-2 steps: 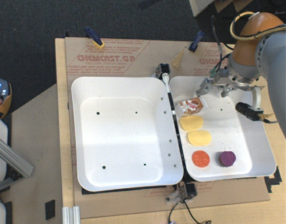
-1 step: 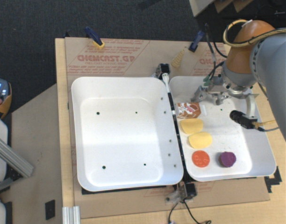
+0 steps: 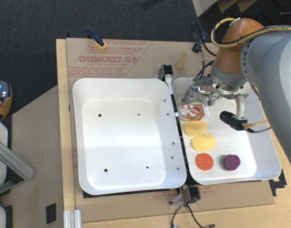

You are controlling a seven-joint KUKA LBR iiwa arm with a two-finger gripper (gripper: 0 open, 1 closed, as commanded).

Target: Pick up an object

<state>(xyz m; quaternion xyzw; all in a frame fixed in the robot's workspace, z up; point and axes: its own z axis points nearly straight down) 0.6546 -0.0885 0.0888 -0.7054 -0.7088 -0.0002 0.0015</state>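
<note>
My gripper [image 3: 198, 98] hangs low over the far left part of the right bin [image 3: 264, 167]. Directly below and in front of it lies a red and white packet [image 3: 192, 112], close to the bin's left wall. Whether the gripper touches the packet cannot be made out. Toward the near side sit two pale yellow pieces [image 3: 195, 128] [image 3: 204, 142], one behind the other. Near the front of the bin rest an orange-red round piece [image 3: 204, 162] and a purple ball [image 3: 231, 162].
The left bin [image 3: 88, 127] stands beside the right one, their walls meeting at a dark seam [image 3: 176, 122]. Both rest on a cardboard sheet [image 3: 112, 56] with a blue clamp [image 3: 95, 37] at the back. My grey arm [image 3: 274, 75] covers the right bin's far right.
</note>
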